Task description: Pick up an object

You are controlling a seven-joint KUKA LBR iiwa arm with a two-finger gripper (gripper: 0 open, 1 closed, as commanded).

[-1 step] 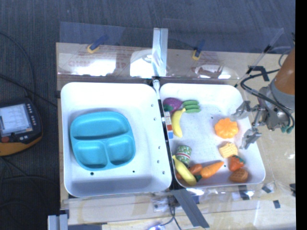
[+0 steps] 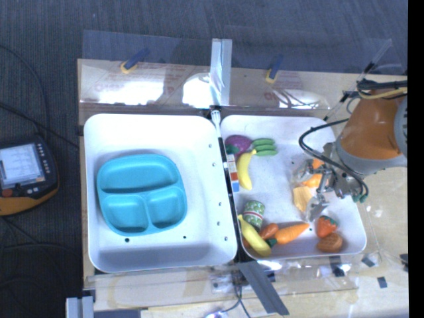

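The task is judged to be at its reaching stage, with nothing yet lifted. The gripper [image 2: 320, 197] is seen low inside the right bin [image 2: 285, 128], at that bin's right side, under the arm's orange band [image 2: 371, 128]. It is positioned over a pale yellow wedge-shaped piece [image 2: 301, 196], which lies on the bin floor beside it. Whether the gripper is parted or closed cannot be told, since cables and the wrist body clutter that spot; no object is seen held between its tips.

The candidate objects are all found in the right bin. A purple item [image 2: 237, 142] and a green one [image 2: 264, 147] lie near the far wall, with a banana [image 2: 246, 169] just below them. Along the near wall are set a small green-and-white cup [image 2: 253, 212], a second banana [image 2: 254, 238], a carrot [image 2: 290, 232], a small red piece [image 2: 326, 225] and a brown lump [image 2: 331, 242]. A small orange fragment, possibly another toy, is glimpsed close to the wrist.

The left bin [image 2: 199, 128] holds a blue divided tray [image 2: 140, 192], well apart from the gripper.

What is left, by this reading, is the whole of the grasp: closing on one item, probably the wedge, and raising it clear of the bin floor.
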